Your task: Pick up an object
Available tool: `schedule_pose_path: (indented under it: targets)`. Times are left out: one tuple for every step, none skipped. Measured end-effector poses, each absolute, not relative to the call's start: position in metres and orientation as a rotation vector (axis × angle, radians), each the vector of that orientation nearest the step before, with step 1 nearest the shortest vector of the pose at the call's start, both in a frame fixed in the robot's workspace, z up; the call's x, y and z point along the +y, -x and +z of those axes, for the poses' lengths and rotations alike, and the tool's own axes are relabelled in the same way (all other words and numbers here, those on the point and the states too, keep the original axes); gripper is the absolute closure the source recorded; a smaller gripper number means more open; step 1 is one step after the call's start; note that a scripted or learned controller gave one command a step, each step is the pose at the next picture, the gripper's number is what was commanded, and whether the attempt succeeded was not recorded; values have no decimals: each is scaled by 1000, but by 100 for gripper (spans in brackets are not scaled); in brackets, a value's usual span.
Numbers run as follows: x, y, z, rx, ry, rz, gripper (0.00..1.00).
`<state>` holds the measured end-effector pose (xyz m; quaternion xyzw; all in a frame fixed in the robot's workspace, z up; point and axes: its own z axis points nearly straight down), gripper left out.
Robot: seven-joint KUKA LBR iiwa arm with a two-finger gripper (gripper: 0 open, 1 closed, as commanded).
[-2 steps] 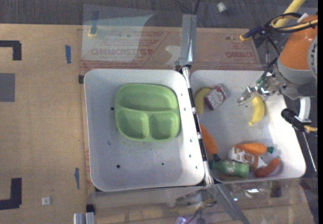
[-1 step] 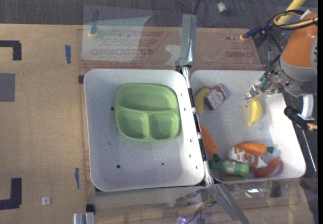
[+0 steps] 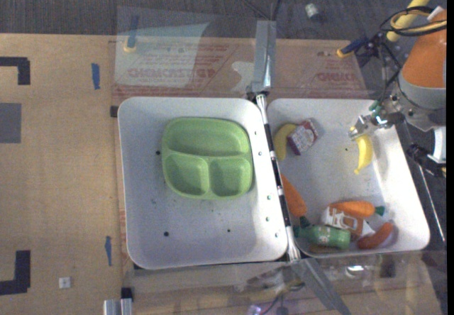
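The left bin (image 3: pixel 142 235) is holding a green divided plate (image 3: pixel 207 157) at its centre; the right bin (image 3: pixel 333 179) is holding the small toys, with the arm (image 3: pixel 425 72) reaching in from three o'clock; the gripper (image 3: pixel 369 124) is sitting at the bin's two o'clock, directly over the top end of a yellow toy banana (image 3: pixel 364 154), and whether its claw is released or clenched on the fruit I cannot tell; the banana is lying lengthwise, pointing toward six o'clock, well apart from the second banana (image 3: pixel 283 140) and red packet (image 3: pixel 303 136) at ten o'clock; it is probably light, stiff, smooth plastic, likely slipping unless pinched across its narrow middle; the carrots (image 3: pixel 355 208) and green bottle (image 3: pixel 323 236) are crowding six o'clock.
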<state>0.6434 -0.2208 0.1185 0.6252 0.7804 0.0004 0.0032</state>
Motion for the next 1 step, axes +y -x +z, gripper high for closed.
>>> schedule_pose_path:
  targets:
    - [-167, -668, 198, 2343, -2087, 2, 100]
